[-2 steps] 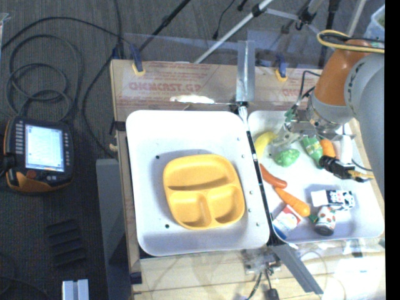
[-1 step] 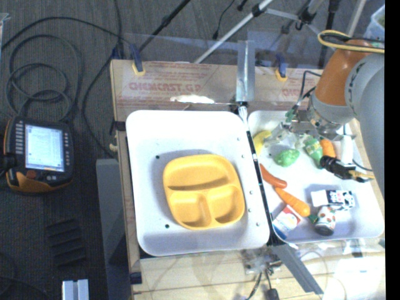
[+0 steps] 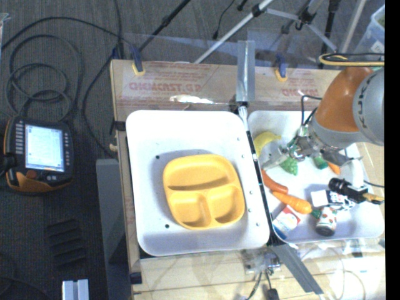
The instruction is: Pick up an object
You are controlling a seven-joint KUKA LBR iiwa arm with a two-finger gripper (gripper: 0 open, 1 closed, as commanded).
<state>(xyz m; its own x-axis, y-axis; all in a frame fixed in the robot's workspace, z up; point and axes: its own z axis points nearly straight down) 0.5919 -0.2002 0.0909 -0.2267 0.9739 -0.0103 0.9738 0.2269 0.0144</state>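
**Tool low over the far-left clutter of the right bin**

In the left bin (image 3: 144, 167) a yellow divided tray (image 3: 203, 189) lies flat, well apart from the work. In the right bin (image 3: 362, 220) a yellow fruit (image 3: 267, 140) sits in the far-left corner. Nearer than the fruit lie two carrots (image 3: 294, 200), each with its long axis running from far-left to near-right.

The likely target is a small green piece (image 3: 289, 165), just beside the fruit and under the tool (image 3: 299, 147). It is too small to tell its long axis or which way it points. Whether the tool is open or closed cannot be told.

To grasp well, the tool should probably descend straight onto the green piece, clear of the fruit and the bin wall, and close across its narrower side.
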